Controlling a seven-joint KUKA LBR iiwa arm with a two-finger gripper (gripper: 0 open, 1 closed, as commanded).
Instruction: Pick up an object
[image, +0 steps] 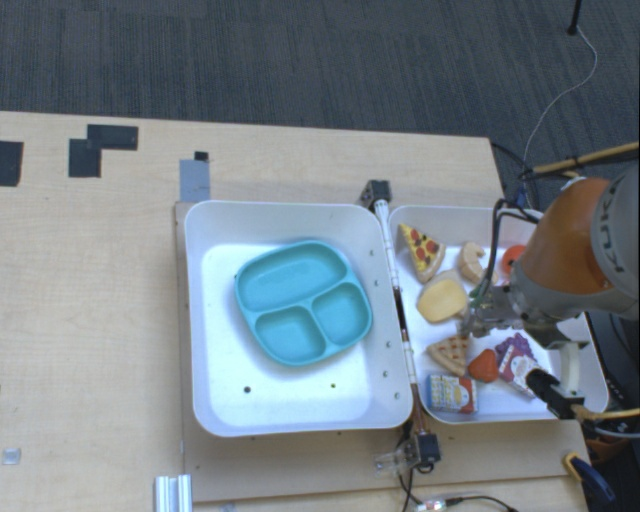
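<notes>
The right bin (440, 216) holds several toy foods. A pizza slice (421, 250) lies at its far left, with a yellow wedge (443, 299) below it and a beige bun (471, 262) to the right. Toward the front lie a waffle piece (452, 352), a red strawberry (484, 365), a purple packet (517, 358) and a small printed carton (452, 393). My gripper (478, 323) hangs low over the bin's middle, just right of the yellow wedge and above the waffle piece and strawberry. The wrist hides its tips. A red item (511, 260) peeks out behind the arm.
The left bin (215, 400) holds a blue three-compartment plate (303, 300). A raised divider rail (395, 300) runs between the bins. The grey and orange arm (565, 250) covers the right bin's right side. Black cables trail at the right.
</notes>
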